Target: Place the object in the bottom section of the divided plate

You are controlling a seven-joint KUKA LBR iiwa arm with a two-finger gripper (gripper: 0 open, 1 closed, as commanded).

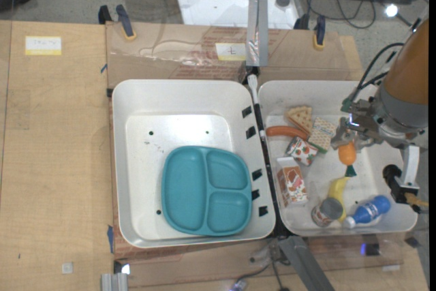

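Arm (409, 88): grey KUKA body, broad orange band above wrist, upper part rounded and bulky. Below the band a grey cylindrical wrist section. Thin black cables loop off the left side of the wrist, curving up and over. Gripper (351, 135): dull metallic grey, blocky, small bright silvery spot near its top, dark fittings around the mount. White flat bracket-like part with a black rounded piece sits lower right of the wrist.

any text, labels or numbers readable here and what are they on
None reads clearly.
White label on the cardboard behind the bins: one dark mark, too blurred to read.
Yellowish sticker on the bench: too faint.
Small cartons in the right bin: print too small.
Blue-capped bottle: label too small.
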